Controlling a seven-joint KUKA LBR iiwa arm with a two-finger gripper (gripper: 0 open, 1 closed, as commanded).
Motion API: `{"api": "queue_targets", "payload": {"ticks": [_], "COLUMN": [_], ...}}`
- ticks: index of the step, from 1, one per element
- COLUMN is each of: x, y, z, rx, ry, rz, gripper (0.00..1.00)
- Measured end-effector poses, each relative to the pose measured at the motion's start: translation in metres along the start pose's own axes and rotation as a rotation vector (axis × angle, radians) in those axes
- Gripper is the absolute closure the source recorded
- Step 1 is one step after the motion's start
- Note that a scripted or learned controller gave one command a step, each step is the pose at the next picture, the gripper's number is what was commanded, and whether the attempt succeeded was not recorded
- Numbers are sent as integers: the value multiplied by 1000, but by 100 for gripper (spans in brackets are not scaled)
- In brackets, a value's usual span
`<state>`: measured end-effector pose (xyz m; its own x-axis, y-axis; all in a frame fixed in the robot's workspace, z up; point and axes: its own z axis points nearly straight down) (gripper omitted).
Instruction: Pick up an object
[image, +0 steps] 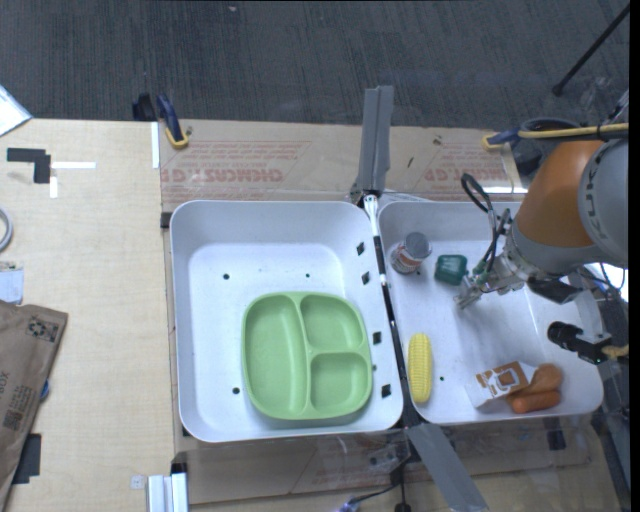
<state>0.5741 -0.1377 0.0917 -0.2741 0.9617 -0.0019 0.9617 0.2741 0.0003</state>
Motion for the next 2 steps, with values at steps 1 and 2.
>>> {"api": "queue_targets", "payload": {"ticks": [1, 2], "x": [27, 27], "y": [47, 47], "z": [0, 0], "rx": [2, 3], "ry": [0, 0], "rz": [472, 472], "gripper": [100, 0]}}
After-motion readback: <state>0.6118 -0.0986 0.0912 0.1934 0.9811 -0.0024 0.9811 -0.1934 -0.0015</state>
